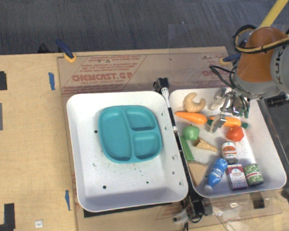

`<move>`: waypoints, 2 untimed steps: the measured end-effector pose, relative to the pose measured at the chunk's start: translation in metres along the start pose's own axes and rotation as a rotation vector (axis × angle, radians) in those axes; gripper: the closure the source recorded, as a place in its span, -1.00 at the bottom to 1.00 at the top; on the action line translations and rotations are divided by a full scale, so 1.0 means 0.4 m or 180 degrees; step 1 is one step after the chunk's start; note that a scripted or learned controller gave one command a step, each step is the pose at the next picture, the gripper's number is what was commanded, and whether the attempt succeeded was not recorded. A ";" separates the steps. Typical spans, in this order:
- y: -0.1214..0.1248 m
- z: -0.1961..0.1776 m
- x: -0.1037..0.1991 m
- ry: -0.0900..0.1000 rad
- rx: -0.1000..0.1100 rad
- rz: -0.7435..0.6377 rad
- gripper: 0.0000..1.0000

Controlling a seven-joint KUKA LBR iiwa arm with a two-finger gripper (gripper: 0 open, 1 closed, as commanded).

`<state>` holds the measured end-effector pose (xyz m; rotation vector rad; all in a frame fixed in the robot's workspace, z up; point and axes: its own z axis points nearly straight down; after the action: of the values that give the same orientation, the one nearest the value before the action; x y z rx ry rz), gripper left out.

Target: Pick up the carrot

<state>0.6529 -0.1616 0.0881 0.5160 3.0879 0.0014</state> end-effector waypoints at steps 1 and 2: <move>0.126 -0.002 0.072 0.0006 -0.0006 0.0295 -1.00; 0.142 -0.004 0.094 0.0003 0.0008 0.0723 -1.00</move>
<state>0.6357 -0.0959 0.0893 0.8630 3.0111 -0.0003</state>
